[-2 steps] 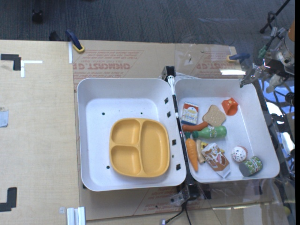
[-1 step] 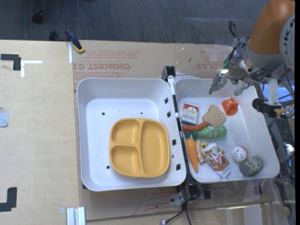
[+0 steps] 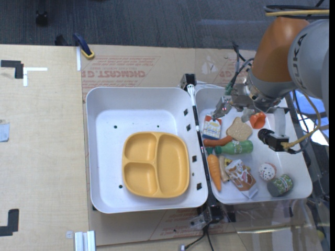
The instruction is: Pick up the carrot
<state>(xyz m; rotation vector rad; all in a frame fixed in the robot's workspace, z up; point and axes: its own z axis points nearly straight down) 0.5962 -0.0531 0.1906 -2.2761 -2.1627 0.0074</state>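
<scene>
Carrot [image 3: 214, 172] lies in the right bin [image 3: 299, 163], well below the gripper [image 3: 226, 104].

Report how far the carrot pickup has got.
Nothing looks done: the carrot lies in the right bin by its left wall. In hand: the end effector hovers over the bin's far end, above the toy foods. Left: move over the carrot, grasp, lift.

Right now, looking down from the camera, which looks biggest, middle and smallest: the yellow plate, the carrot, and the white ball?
1. Yellow plate, by far the biggest.
2. Carrot, long and thin, much smaller than the plate.
3. White ball, the smallest, though rounder than the carrot is wide.
</scene>
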